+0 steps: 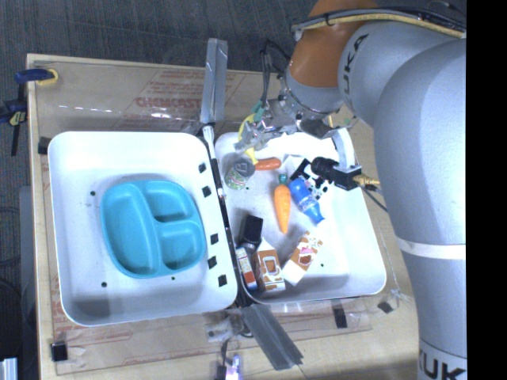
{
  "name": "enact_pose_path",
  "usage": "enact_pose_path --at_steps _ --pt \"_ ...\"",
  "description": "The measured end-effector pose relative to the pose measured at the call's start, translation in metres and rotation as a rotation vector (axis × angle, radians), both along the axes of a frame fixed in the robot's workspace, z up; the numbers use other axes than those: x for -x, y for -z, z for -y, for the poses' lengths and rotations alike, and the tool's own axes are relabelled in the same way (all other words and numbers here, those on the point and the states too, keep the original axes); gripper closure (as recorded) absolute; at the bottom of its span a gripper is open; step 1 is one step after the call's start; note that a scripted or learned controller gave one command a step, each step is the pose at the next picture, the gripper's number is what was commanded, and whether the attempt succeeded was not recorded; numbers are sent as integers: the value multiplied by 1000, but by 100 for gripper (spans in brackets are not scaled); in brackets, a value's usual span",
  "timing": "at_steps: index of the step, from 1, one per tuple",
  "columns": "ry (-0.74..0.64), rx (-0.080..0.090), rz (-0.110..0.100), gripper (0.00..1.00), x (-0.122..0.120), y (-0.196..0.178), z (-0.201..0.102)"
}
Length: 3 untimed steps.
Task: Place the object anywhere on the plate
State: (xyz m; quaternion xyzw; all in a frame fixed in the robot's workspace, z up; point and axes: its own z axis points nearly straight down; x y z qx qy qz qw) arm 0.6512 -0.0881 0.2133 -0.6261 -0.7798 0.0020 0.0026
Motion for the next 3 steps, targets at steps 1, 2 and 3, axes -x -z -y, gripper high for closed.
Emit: enact_pose_path --at_steps 1,2,3 --pt "-1 0 1 100 46 -54 -58" --pt "44 3 -2 100 70 19 -130" --pt "46 3 -1 0 70 18 -129"
